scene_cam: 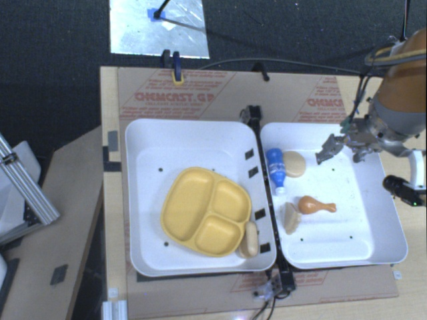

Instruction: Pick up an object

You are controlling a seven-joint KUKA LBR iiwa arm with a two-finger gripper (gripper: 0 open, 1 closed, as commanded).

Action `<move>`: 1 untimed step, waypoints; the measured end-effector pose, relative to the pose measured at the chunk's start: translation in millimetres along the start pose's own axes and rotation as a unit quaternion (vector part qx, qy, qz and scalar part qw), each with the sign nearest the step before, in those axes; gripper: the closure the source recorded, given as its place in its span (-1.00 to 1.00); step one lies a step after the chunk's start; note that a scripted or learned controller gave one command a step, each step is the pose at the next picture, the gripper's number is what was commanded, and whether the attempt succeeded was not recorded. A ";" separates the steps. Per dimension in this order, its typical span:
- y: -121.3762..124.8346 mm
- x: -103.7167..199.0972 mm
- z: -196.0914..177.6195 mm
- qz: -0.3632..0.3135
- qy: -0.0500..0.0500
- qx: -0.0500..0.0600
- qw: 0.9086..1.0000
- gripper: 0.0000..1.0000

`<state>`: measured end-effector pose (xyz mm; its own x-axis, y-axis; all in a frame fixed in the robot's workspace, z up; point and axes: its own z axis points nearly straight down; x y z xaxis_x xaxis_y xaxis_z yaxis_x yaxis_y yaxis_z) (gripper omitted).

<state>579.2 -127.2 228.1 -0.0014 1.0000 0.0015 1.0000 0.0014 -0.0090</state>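
The right bin (383,242) holds a blue bottle (275,165) lying along its left wall, with a round beige piece (294,164) touching it. An orange drumstick (315,206) lies nearer the middle, beside a pale beige piece (291,217). My gripper (343,153) hovers over the upper right part of this bin, to the right of the round beige piece and apart from it. It is open, with nothing between its fingers. The left bin (147,159) carries a yellow divided tray (207,211) and a beige roll (250,239) at the tray's lower right corner.
A black divider with clips (261,179) runs between the two bins. The arm's grey body and orange band (403,85) hang over the right bin's far right edge. A metal rail (27,189) sits off the bench at left.
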 end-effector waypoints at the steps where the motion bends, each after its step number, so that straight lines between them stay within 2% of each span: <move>1: 2.3 0.1 -5.7 -0.001 -0.001 -0.005 1.000 -1.00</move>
<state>581.5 -127.1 233.7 -0.0034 1.0000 0.0000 1.0000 0.0034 0.0015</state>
